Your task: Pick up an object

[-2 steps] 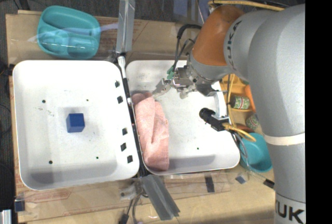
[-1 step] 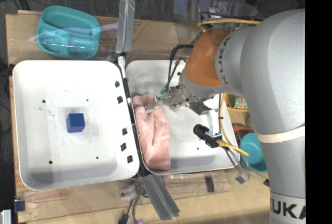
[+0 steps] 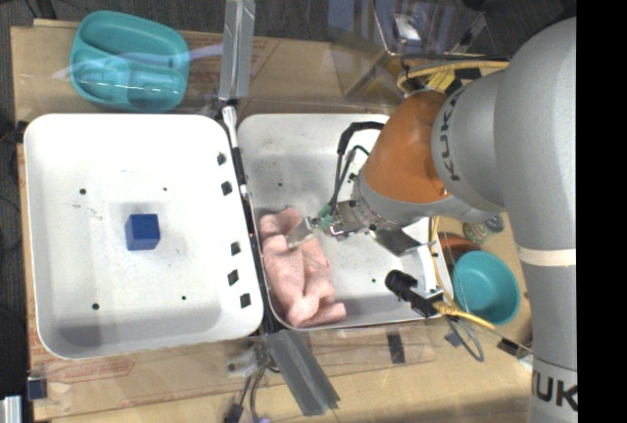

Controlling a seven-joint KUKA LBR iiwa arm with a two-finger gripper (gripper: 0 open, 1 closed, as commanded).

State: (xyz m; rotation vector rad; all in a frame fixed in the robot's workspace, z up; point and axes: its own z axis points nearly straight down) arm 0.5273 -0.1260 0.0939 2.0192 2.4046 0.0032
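Note:
A pink soft toy (image 3: 297, 270) lies in the right bin (image 3: 294, 139) against its left wall, near the front. My gripper (image 3: 306, 229) hangs low right at the toy's upper edge, and one metal finger (image 3: 299, 232) lies against the pink fabric. The view does not let me tell how far the fingers stand apart. A small blue cube (image 3: 143, 231) rests alone in the left bin (image 3: 59, 157), left of centre.
A turquoise plastic scoop (image 3: 127, 59) lies on the bench behind the left bin. A teal bowl (image 3: 485, 284) sits on the bench to the right of the right bin. A grey divider strip (image 3: 235, 49) runs between the bins.

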